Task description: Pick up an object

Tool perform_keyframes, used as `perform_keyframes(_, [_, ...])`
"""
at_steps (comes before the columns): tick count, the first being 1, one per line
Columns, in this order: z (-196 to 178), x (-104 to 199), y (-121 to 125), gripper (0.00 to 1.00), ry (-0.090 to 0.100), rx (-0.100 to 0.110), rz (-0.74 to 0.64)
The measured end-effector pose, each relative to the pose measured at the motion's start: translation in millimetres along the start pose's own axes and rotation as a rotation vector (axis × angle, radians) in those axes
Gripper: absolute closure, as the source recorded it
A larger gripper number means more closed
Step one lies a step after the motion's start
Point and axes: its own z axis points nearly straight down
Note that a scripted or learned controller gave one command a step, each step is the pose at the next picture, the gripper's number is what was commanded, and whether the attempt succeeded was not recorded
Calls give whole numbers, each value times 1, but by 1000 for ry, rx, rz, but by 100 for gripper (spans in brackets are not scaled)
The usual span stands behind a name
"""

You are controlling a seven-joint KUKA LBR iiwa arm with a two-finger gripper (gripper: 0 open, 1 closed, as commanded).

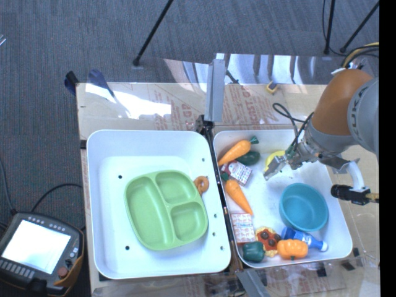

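Nothing picked up yet. The pincer (276,167) hangs spread wide and empty over the right white bin (337,224), just beside a small yellow plastic toy (273,158) near the bin's far side, so the whole grab's left.

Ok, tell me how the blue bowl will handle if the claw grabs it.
The blue bowl looks like rigid plastic, so probably stiff and light. Its smooth, rounded wall may slip from a pinch; gripping the rim seems safer. It sits upright on a broad base, so a push should slide it rather than tip it.

Robotics lab, grey carpet floor (74,30), tripod legs (154,26), teach pendant (40,252), cardboard-topped bench (142,104)
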Motion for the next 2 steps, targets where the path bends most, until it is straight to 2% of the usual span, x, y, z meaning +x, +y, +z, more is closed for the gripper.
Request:
perform_keyframes(1, [16,-10,-35,0,1,3,-10])
perform_keyframes(2, [15,1,-50,0,0,-1,122])
